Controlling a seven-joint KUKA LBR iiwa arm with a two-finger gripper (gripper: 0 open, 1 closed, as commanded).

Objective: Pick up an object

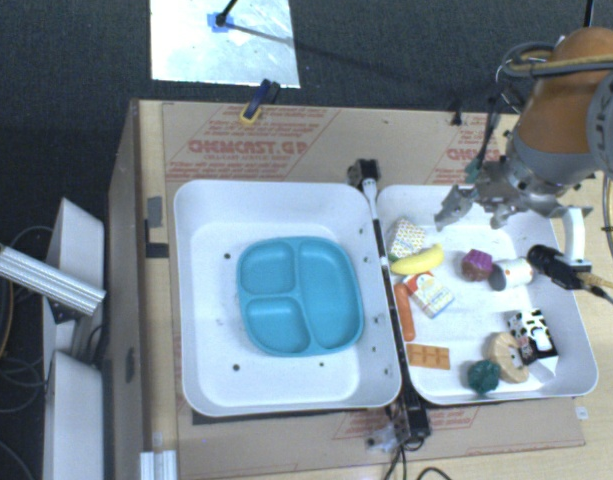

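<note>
1. While the arm reaches in from the right, the tool hangs above the far end of the right bin, fingers spread apart with nothing pinched between them
2. The things to pick all lie in the right bin, and none of them touches the tool
3. A pale dotted block sits near the bin's far left corner, close to the tool; a yellow banana lies just beside the block's near edge, can't tell if they touch
4. A purple lump lies right of the banana, with a white cylinder just beside it toward the right wall
5. A small orange-and-white box lies near the banana; an orange stick runs along the bin's left wall beside the box
6. An orange waffle-like tile lies flat near the near left corner
7. A teal lump sits by the near wall with a tan piece just beside it; a black-and-white patterned thing touches the tan piece, too small to identify
8. The left bin holds a blue divided plate with three compartments, lying flat and roughly centred
9. Both bins sit side by side on the counter, on a brown sheet with red print
</note>
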